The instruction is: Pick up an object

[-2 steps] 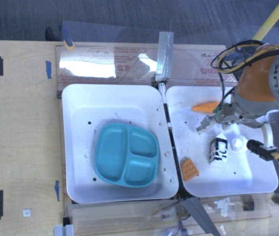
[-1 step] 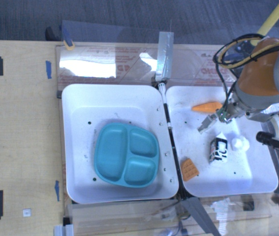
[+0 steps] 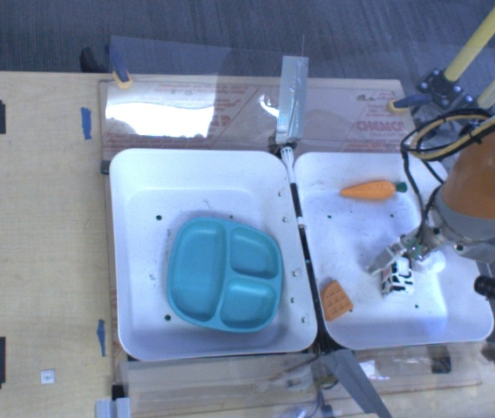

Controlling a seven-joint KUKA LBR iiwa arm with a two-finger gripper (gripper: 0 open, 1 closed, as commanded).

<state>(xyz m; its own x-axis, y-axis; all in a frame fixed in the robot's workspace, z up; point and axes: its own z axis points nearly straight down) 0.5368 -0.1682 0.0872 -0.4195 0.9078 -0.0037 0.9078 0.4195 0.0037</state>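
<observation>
We are seeing the gripper hovering low in the right bin, its metal fingers spread partway with nothing between them. A small black-and-white toy is lying just below its tips. A smooth orange carrot is lying above it, and a ridged orange wedge down to its left.

The arm is cut off by the picture's right edge. The gripper hangs over a small black-and-white object (too small to identify), and whether they touch cannot be told. The right bin's far right corner is hidden under the arm.
</observation>
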